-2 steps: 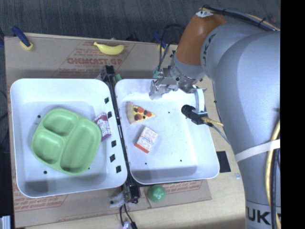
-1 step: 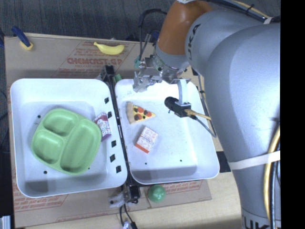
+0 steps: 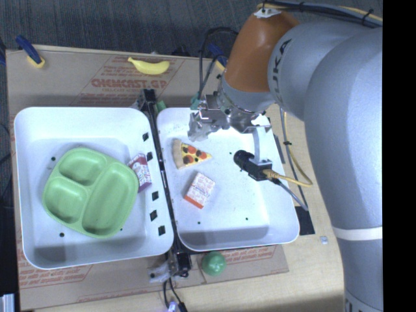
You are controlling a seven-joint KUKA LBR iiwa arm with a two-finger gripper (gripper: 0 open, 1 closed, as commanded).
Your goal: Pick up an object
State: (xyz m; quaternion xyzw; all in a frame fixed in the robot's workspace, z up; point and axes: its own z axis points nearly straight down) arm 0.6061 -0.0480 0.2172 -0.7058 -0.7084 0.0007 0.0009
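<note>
In the right bin (image 3: 279, 223) a toy pizza slice (image 3: 188, 154) lies near the back left, and a small white and red packet (image 3: 199, 190) rests just in front of it. My gripper (image 3: 198, 130) hangs over the back left of this bin, just behind the pizza slice and slightly right of it. Nothing shows in its grasp. The left bin (image 3: 32, 129) bears a green divided plate (image 3: 90, 191) and a small maroon and white packet (image 3: 140, 169) against the plate's right side.
A yellow toy banana (image 3: 149, 64) lies on the cardboard behind the bins. A green ball (image 3: 213, 263) sits in front of the right bin. A blue clamp (image 3: 30, 51) is at the back left corner. The arm covers the right bin's back right.
</note>
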